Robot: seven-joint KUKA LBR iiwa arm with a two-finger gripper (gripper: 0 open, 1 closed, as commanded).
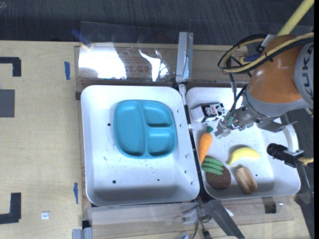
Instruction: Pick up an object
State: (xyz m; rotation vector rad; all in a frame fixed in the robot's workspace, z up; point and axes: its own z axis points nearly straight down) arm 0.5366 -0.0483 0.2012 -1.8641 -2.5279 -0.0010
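The pincer (pixel 224 127) hovers just above the carrot (pixel 205 146) in the right bin (pixel 286 180); I cannot tell its state. Approach step; next comes lowering onto the carrot.

Arm (pixel 284 78) cut off at right

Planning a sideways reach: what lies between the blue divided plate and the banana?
In the camera view, the bins' adjoining walls and the carrot lie between the blue plate and the banana.
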